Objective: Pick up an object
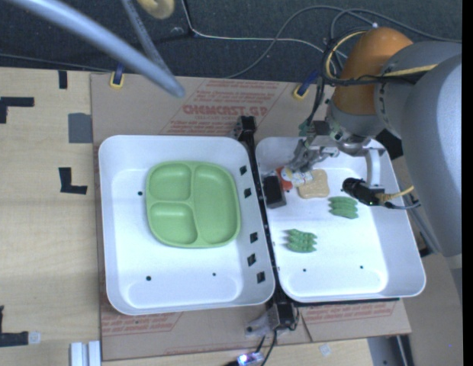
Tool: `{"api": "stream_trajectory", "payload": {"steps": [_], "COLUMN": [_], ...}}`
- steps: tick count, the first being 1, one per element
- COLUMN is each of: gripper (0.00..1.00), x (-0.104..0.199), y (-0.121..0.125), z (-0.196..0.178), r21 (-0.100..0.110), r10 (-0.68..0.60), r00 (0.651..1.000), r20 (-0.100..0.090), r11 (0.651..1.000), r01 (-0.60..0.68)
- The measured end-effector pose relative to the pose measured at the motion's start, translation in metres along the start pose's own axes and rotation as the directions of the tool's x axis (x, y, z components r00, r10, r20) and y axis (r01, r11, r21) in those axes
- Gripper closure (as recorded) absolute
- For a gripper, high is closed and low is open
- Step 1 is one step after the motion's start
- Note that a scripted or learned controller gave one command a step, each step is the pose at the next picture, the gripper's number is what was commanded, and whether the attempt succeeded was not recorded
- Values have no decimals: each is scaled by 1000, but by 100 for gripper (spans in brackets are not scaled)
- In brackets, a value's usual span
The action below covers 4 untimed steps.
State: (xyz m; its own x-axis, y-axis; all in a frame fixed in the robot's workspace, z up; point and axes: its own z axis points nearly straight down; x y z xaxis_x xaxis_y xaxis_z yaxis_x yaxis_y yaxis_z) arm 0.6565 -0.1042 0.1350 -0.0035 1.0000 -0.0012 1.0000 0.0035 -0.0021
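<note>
Camera view: arm w/ gripper (304,170) was low in the right bin (389,277), at its upper left, over a tan biscuit-like piece (315,184) — probably the pick target. Whether it was clamped could not be told. Two green items (301,240) (343,207) lay nearby; green plate (194,203) sat in left bin (122,280).

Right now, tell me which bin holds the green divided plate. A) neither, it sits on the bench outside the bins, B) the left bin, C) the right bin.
B: the green divided plate lies flat in the left bin, while the right bin holds the small green pieces and a tan piece near the gripper.
</note>
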Motion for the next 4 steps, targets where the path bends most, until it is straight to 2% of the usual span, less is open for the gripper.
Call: {"api": "stream_trajectory", "payload": {"steps": [2,3,4], "gripper": [100,100,100], "x": [-3,52,112], "y": [2,-16,-17], "z": [-97,-100,-101], "r21": [-7,-2,0], "r10": [2,-2,-4], "r00": [1000,1000,1000], "r20": [0,-3,-3], "r11": [1000,1000,1000], "r01": [-2,2,4]}}
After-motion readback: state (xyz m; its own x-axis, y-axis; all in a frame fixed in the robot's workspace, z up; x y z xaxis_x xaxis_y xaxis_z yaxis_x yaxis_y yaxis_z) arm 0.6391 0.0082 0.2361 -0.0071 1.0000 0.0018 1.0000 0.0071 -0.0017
